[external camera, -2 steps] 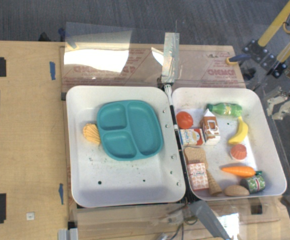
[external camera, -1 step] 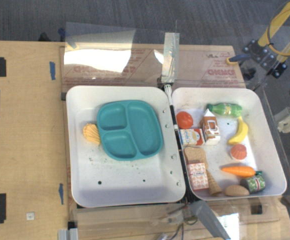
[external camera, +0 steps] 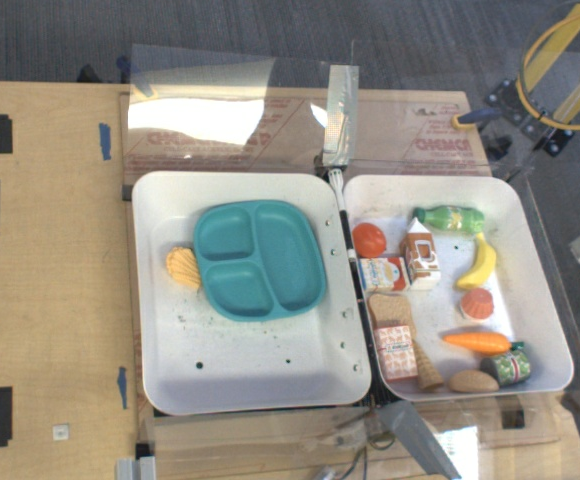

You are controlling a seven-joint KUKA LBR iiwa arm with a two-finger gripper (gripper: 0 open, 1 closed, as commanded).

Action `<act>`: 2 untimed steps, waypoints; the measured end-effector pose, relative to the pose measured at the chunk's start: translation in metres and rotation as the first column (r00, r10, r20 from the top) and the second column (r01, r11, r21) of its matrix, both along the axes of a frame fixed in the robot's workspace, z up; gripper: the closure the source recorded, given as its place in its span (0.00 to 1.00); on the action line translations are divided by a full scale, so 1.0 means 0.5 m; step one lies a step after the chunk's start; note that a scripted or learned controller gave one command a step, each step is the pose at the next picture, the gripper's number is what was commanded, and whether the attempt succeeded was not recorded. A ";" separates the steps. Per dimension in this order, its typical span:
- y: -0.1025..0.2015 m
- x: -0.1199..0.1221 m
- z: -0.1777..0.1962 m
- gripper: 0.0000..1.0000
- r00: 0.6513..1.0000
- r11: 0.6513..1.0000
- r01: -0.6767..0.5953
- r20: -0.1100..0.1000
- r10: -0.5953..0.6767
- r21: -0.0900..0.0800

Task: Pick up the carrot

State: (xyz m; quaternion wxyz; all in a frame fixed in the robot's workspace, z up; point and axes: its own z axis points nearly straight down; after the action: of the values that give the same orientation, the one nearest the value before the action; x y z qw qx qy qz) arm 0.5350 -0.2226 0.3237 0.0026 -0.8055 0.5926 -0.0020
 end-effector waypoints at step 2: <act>0.029 0.086 0.035 1.00 0.915 0.915 -0.403 0.000 0.403 -0.002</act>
State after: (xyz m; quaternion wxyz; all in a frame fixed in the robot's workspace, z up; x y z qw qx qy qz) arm 0.5782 -0.2083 0.3413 0.0026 -0.9102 0.4142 -0.0021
